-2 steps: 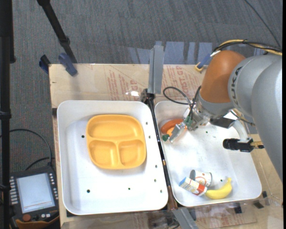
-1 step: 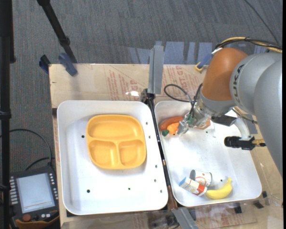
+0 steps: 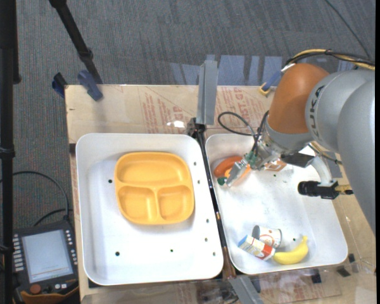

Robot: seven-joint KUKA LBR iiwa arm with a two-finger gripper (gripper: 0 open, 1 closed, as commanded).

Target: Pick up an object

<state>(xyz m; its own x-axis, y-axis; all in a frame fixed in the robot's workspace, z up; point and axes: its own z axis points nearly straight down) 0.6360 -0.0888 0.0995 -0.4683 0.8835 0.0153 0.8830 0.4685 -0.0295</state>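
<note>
In the right bin point(image 3: 285, 201), an orange, rounded object point(image 3: 226, 165) lies near the far left corner. My gripper point(image 3: 236, 174) is low over that corner, right against the orange object's near right side; the contact is too small to make out. A yellow banana point(image 3: 291, 252) lies near the bin's front edge. Beside it are a small white and red carton point(image 3: 255, 247) and a small can point(image 3: 268, 237) on its side.
The left bin point(image 3: 95, 233) holds a yellow divided plate point(image 3: 155, 187). A grey upright post point(image 3: 207, 94) stands behind the wall between the bins. A black fitting point(image 3: 316, 188) juts from the arm over the right bin's right side.
</note>
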